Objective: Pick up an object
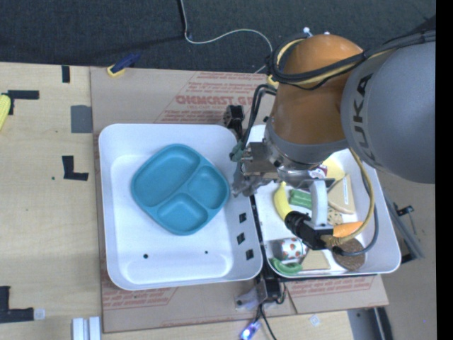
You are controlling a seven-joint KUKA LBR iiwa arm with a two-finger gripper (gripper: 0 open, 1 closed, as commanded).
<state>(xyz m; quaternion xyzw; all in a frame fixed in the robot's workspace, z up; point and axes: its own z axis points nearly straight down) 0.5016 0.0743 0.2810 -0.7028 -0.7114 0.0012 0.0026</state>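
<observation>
Blue divided plate (180, 188) flat in left bin (120, 261). Gripper (246, 167) low at right bin (388, 259) edge, just beside plate. Cannot tell whether open.

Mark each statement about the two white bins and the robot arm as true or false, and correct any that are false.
1. The blue plastic plate with three compartments lies in the left white bin. True.
2. The yellow banana lies in the left bin beside the plate. False: it lies in the right white bin, among other small things.
3. The grey and orange arm reaches over the right bin. True.
4. The plate stands upright against the bin wall. False: it lies flat on the bin floor, hollows facing up.
</observation>
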